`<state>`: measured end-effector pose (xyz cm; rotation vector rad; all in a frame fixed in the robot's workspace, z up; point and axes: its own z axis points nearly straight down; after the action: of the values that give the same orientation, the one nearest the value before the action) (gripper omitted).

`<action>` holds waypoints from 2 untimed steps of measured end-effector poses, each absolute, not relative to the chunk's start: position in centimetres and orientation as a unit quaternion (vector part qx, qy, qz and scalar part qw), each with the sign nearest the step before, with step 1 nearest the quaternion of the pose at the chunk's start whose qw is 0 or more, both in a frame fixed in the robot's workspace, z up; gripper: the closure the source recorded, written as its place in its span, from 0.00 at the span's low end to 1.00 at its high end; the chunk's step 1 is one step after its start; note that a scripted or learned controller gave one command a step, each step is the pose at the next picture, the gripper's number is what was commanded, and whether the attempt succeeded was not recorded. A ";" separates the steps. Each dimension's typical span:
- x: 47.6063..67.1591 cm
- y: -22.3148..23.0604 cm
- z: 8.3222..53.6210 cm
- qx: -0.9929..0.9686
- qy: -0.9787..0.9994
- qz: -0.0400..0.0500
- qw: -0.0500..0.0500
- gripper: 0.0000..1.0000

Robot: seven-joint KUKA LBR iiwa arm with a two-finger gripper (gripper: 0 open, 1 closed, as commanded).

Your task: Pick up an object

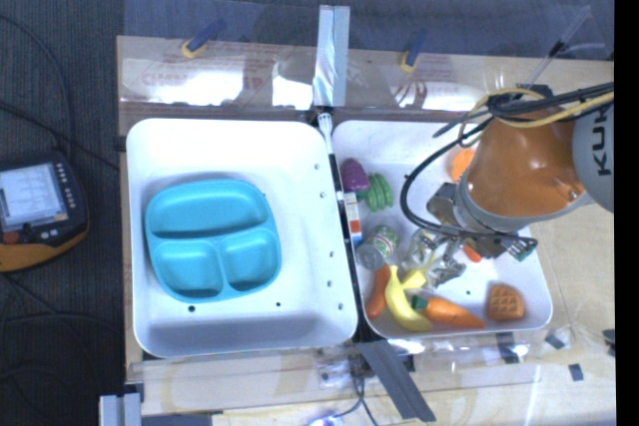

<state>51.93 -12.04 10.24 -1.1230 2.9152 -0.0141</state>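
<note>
My gripper hangs low in the right bin, under the orange wrist band. Its metal fingers sit just above a yellow banana and an orange carrot. Nothing shows clearly between the fingers. A small clear jar lies just left of the gripper. Further up the bin are a purple toy and a green toy. A brown waffle-like piece rests at the bin's lower right.
The left bin holds a blue divided tray. A ridge between the bins runs down the middle. Black cables loop beside the arm. A handheld pendant lies on the floor at far left.
</note>
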 end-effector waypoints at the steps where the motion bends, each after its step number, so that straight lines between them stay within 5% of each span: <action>1: 51.1 -19.6 9.2 -0.240 0.971 -0.002 0.008 1.00; 2: 55.9 -18.4 9.1 -0.088 0.996 -0.002 0.006 1.00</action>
<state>55.86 -18.39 9.11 -0.2760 3.1176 -0.0071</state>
